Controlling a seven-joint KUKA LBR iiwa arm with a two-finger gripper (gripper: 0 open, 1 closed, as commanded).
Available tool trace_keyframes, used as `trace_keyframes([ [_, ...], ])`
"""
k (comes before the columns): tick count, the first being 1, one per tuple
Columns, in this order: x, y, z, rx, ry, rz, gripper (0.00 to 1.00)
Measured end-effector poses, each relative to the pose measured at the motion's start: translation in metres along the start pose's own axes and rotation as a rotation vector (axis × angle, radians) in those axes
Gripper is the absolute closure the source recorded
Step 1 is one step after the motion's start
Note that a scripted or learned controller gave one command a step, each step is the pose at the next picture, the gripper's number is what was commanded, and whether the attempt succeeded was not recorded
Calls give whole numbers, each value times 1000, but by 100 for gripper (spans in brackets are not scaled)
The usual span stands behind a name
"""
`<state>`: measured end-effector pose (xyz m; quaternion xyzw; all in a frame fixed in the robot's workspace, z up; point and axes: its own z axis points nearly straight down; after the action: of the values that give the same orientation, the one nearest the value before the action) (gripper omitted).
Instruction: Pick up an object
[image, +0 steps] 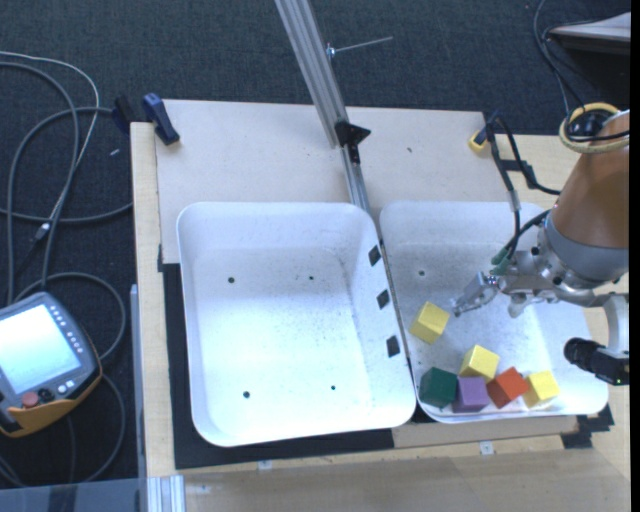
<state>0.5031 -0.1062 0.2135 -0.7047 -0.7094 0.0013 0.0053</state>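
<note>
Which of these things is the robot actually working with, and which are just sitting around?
Part of the job: gripper; yellow block beside it; green block, purple block, orange block; right bin.

Just lying about: left bin, handheld screen, blue clamp.

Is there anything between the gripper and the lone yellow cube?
Nothing: camera view shows bare white bin floor between the gripper and the yellow cube.

Grey arm (590, 215) from the right, wrist angled down-left.
</note>
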Motion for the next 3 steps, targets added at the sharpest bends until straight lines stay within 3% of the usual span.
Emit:
trace_keyframes([
  [1, -23, 66, 97, -7, -6, 5, 0],
  [2, -101, 73, 113, -10, -10, 12, 0],
  [3, -113, 136, 107, -15, -8, 4, 0],
])
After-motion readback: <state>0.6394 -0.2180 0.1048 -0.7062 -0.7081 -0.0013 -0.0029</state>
